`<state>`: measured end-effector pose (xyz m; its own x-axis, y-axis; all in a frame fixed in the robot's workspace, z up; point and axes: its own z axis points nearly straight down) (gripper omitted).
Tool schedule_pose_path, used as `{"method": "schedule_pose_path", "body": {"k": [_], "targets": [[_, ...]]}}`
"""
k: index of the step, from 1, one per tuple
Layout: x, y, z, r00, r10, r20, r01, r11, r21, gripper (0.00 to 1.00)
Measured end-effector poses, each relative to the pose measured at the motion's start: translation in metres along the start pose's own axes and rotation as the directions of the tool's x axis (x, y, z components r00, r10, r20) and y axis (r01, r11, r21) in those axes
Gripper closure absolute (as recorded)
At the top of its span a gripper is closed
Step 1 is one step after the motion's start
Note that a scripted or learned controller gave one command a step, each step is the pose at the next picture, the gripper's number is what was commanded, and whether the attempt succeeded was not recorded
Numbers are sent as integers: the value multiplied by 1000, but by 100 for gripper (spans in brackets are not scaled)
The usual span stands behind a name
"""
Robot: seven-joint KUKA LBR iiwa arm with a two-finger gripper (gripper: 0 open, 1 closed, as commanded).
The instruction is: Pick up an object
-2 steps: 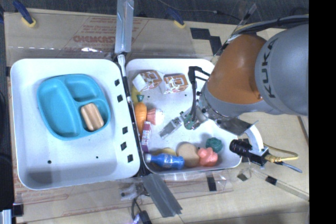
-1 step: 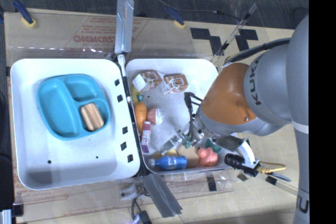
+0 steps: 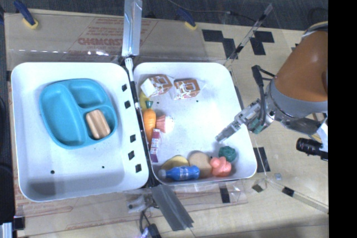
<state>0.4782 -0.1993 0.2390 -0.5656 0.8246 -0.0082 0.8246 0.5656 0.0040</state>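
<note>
Two white bins sat side by side on the worktop (image 3: 184, 36). The left bin (image 3: 33, 164) held a blue tray (image 3: 67, 114) with three parts. A brown hot dog (image 3: 98, 124) lay in the tray's near right part.

The right bin (image 3: 195, 125) held many small toys. Two snack packs (image 3: 187, 88) lay at its far side, next to each other. A carrot (image 3: 149, 121) lay along the left wall, with a small pink and white thing (image 3: 163, 123) just beside it. Along the near wall sat a blue bottle (image 3: 182, 174), a yellow toy (image 3: 175, 163), a tan round toy (image 3: 199, 160), a pink toy (image 3: 221, 166) and a green toy (image 3: 227, 153), all close together.

The arm (image 3: 301, 83) reached in from the right. Its claw (image 3: 227, 132) hung over the right side of the right bin, just above the green toy. Nothing was between its fingers. I cannot tell if the claw was spread or closed.
</note>
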Motion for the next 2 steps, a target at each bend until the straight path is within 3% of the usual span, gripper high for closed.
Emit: {"method": "schedule_pose_path", "body": {"k": [1, 2], "targets": [[19, 12, 146, 1000, 17, -8, -17, 1000, 2, 0], [72, 71, 146, 999, -33, -6, 33, 999, 4, 0]]}}
